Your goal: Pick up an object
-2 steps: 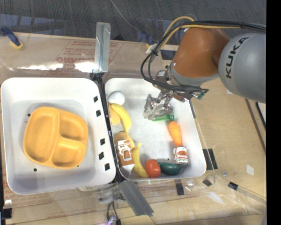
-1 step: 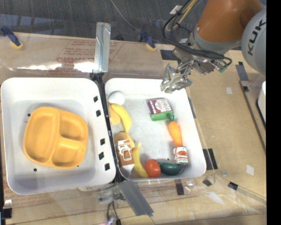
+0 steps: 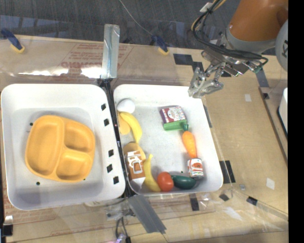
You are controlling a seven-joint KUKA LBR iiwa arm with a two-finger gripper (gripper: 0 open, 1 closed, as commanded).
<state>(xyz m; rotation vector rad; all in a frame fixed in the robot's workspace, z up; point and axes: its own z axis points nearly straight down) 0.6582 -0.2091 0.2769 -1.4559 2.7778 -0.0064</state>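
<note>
The right bin (image 3: 205, 130) holds several toy foods: a white egg (image 3: 125, 105), a banana (image 3: 132, 126), a maroon and green box (image 3: 172, 117), a carrot (image 3: 189, 144), a small red-labelled can (image 3: 195, 167), a dark green vegetable (image 3: 184, 181), a red tomato (image 3: 165, 181), a second banana (image 3: 150, 176) and a brown bottle (image 3: 135, 164). My gripper (image 3: 204, 86) hangs over the bin's far right corner, open, with nothing between its fingers. It is well above and behind the box.
The left bin (image 3: 12, 100) holds a yellow divided plate (image 3: 60, 148). A metal strip (image 3: 110, 52) stands upright behind the divider between the bins. Cables loop above the gripper. Bare bench lies to the right of the right bin.
</note>
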